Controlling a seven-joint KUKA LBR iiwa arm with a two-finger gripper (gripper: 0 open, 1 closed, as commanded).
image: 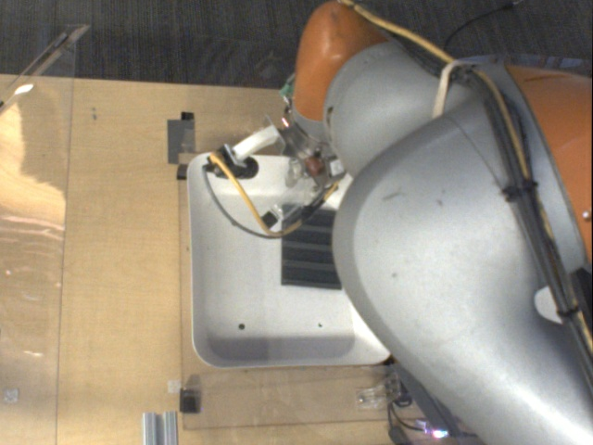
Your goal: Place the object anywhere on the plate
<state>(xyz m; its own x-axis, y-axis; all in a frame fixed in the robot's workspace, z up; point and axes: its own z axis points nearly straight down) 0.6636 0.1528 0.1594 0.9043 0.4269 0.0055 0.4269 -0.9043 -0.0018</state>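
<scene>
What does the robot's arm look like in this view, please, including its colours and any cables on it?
The arm has bulky, smooth grey shells with a rounded orange section near the wrist. A cream cable runs along its top, and darker cables follow the right side. A thin yellow cable loops out over the white bin near the claw.

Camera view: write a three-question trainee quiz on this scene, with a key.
1. True or false: the arm covers part of the white bin.
2. What colour is the cable looping over the bin? A) yellow B) blue C) green
3. Fill in: the dark ribbed object lies ___ the bin.

Key: 1 true; 2 A; 3 inside.
</scene>
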